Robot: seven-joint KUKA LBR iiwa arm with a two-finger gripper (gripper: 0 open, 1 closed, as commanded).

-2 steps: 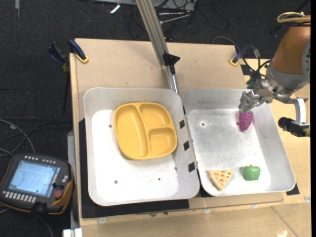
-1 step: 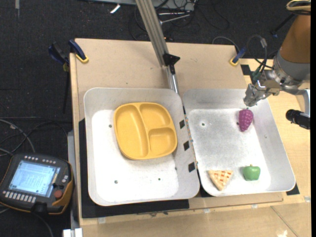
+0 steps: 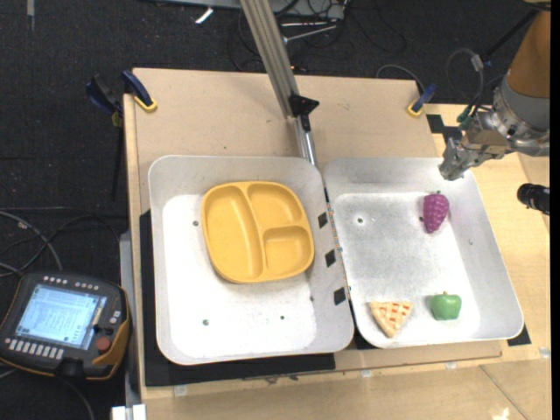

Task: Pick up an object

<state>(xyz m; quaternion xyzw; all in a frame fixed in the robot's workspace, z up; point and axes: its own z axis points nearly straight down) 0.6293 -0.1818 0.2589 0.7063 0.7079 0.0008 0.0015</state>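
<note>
Above the right bin's (image 3: 490, 234) far rim, the gripper (image 3: 454, 170) — grip state unclear — hangs off-line from the grapes (image 3: 435, 211), so a straight drop risks clipping the rim.

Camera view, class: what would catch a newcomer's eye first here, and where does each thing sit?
The yellow plate, split into compartments, sits in the left bin. The right bin holds a purple grape bunch near its far right side, and a pie slice and a green pepper side by side at its near edge. The gripper hangs over the right bin's far right corner, just beyond the grapes.
</note>
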